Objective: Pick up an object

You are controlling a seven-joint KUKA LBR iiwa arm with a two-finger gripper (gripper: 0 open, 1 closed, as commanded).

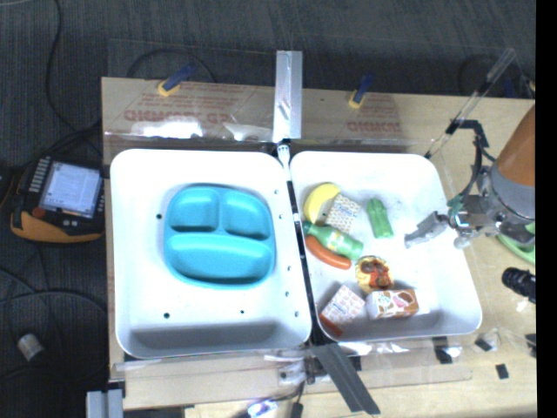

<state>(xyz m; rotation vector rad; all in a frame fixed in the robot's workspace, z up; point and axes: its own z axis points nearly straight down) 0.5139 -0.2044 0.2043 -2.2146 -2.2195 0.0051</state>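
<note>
The right bin (435, 312) holds several toy foods. A yellow banana (319, 200) lies by a checkered packet (346, 212), with a green pod (379, 218) to their right. Below them are a green bottle (336, 239) and an orange sausage (327, 252). Nearer the front lie a red and yellow item (374, 273), a patterned box (344, 304) and a small carton (393, 303). My gripper (427, 230) hangs over the bin's right side, right of the green pod and apart from every item. Nothing shows in it.
The left bin (130, 320) holds a blue divided plate (218, 233). A metal post (288, 94) stands behind the wall between the bins. A handheld device (61, 194) lies on the floor at the left. Cables and small parts sit beyond the right bin's edge.
</note>
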